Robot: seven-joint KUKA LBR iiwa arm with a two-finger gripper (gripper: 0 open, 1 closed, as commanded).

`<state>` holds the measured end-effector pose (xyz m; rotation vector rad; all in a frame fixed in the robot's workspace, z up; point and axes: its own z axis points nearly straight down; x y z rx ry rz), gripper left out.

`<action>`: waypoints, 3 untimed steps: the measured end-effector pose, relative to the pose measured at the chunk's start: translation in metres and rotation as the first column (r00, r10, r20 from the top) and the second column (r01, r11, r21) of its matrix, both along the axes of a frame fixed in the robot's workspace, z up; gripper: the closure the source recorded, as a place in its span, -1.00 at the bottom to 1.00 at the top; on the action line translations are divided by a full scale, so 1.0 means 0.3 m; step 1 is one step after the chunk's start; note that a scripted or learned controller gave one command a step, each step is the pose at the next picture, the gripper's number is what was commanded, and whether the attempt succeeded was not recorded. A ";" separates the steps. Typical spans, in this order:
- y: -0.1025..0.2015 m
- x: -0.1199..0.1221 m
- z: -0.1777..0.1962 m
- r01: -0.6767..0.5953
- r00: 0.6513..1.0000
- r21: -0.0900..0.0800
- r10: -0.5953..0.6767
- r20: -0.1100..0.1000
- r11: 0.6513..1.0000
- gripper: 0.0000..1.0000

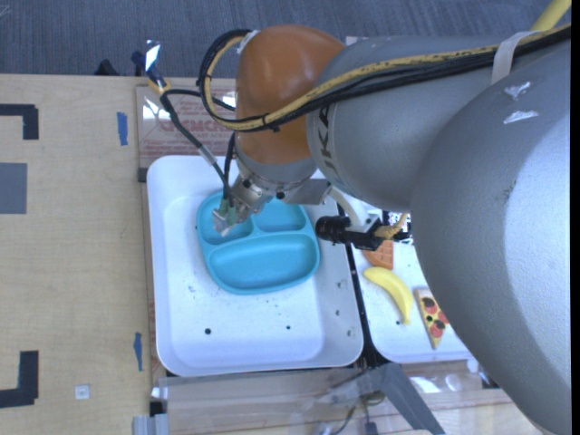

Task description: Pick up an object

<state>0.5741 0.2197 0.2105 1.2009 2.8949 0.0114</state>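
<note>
apparently end effector (227, 214) over blue divided plate (263, 263), left compartment

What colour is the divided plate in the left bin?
Light blue. The divided plate shows plainly in the camera view, lying in the left bin under the gripper.

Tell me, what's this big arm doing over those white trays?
The grey and orange robot arm has reached into the left white bin, and its gripper is down at a small upper compartment of a blue divided plate. Nothing can be seen in its grip. In the right bin lie a toy banana and what look like pizza slices, partly behind the arm.
</note>
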 end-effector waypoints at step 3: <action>0.022 -0.257 0.057 -0.141 0.990 -0.003 0.141 -0.011 0.990 1.00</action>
